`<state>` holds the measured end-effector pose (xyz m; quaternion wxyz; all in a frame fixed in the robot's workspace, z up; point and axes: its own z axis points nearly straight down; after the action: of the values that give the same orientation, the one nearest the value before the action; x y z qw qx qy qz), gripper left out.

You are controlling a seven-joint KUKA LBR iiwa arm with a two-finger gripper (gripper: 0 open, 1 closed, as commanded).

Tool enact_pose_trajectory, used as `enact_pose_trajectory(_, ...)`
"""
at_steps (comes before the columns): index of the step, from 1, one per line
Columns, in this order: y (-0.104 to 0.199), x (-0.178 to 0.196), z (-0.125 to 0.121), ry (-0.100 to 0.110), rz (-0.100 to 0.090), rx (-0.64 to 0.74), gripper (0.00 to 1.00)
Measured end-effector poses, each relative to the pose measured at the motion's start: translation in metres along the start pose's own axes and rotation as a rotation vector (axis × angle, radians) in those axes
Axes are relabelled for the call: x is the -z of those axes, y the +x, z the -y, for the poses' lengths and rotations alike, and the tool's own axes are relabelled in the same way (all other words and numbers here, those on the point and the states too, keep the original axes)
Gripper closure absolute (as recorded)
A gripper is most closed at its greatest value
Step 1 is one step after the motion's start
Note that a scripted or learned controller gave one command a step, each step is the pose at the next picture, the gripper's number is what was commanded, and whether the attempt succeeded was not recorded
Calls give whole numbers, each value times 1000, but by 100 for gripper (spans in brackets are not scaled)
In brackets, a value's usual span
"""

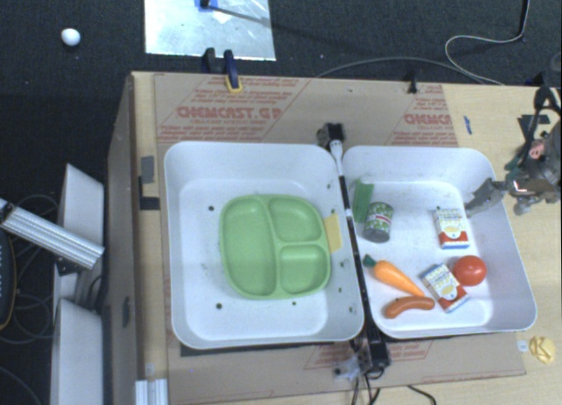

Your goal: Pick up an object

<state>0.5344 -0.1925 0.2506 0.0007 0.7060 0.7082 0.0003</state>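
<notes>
Six items in right bin [492,169] | hand [486,194] at right rim (grip state unclear)

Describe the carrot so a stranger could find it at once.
Look in the right white bin, near its front-left corner beside the divider. The carrot lies slanted there, just above the sausage. It alone is bright orange, tapered, with a green top.

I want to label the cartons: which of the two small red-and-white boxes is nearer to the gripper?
The upper box, above the tomato; the other box lies lower, beside the carrot.
</notes>
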Motion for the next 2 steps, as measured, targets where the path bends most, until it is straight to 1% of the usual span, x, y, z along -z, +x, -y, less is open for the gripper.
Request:
enact_pose_trajectory(1,15,-127,-4,3,-1,-2,0)
enact_pose_trajectory(2,26,-161,-62,-11,4,1,0)
